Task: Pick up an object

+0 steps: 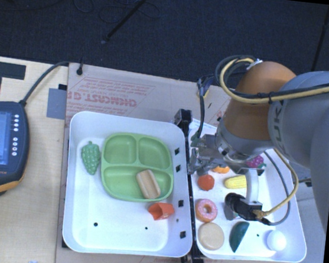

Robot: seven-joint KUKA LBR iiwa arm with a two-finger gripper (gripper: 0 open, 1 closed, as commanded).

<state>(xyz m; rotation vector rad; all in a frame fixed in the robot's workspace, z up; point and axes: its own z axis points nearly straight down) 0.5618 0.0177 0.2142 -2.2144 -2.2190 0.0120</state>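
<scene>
We are seeing cardboard (127, 96) red print upside down, unreadable. Arm (286, 113) leaning over right bin (293, 245); jaws, cannot tell.

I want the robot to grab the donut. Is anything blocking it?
Nothing visible lies on the pink donut. The gripper sits just above it in the right bin, with a small red tomato between them.

I see both white bins (117, 238) as smooth, glossy plastic. Inside the left bin, the green divided plate (136, 167) looks like matt plastic. Beneath the bins, brown cardboard (127, 96) looks dull and papery.
</scene>
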